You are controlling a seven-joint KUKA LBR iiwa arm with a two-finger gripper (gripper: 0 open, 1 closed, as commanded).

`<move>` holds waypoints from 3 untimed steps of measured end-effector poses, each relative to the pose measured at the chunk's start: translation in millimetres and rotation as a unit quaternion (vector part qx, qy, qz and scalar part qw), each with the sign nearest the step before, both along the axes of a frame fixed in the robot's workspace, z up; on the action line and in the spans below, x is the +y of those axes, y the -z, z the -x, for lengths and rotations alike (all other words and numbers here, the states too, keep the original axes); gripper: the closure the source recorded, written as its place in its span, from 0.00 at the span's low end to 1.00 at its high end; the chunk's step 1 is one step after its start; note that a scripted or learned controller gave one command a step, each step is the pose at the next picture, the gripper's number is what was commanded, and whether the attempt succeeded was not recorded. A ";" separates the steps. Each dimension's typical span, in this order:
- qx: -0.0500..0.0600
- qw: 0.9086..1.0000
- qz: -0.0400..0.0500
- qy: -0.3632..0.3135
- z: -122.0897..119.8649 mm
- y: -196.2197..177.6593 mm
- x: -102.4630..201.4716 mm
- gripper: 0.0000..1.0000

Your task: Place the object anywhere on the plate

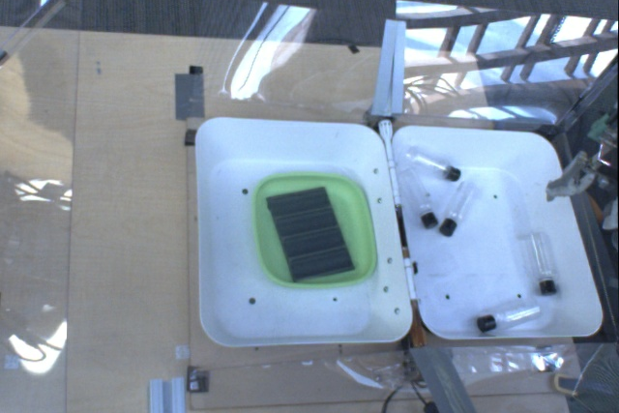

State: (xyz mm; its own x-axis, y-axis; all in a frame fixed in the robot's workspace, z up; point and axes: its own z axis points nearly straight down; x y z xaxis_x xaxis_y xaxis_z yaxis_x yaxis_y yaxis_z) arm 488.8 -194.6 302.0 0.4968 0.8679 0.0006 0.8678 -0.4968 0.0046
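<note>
Camera view, nearest edge first: we see a clear vial [507, 317] with a black cap lying in the right bin [571, 319], another vial [542, 262] just beyond it. Farther in, a dark ridged block [309, 234] lies flat on the green plate [363, 220] in the left bin [218, 237]. At the right edge the gripper [573, 177] hovers; we cannot tell its state.

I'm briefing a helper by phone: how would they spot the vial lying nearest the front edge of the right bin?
Start at the right bin, the one without the green plate. Go to its front rim: a clear vial lies there, black cap pointing left. The other vials lie farther back.
</note>
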 end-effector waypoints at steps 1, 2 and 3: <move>0.000 1.000 0.000 0.025 -0.1 22.9 35.3 0.00; -0.004 0.996 0.001 0.094 -0.4 -73.2 -1.0 0.00; 0.000 0.992 -0.001 0.124 0.4 2.7 51.9 0.00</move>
State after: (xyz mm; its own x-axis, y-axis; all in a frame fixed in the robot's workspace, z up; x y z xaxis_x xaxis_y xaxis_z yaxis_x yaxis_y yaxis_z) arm 488.4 -142.7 299.3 0.6948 0.7192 0.0018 0.7192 -0.6948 0.0027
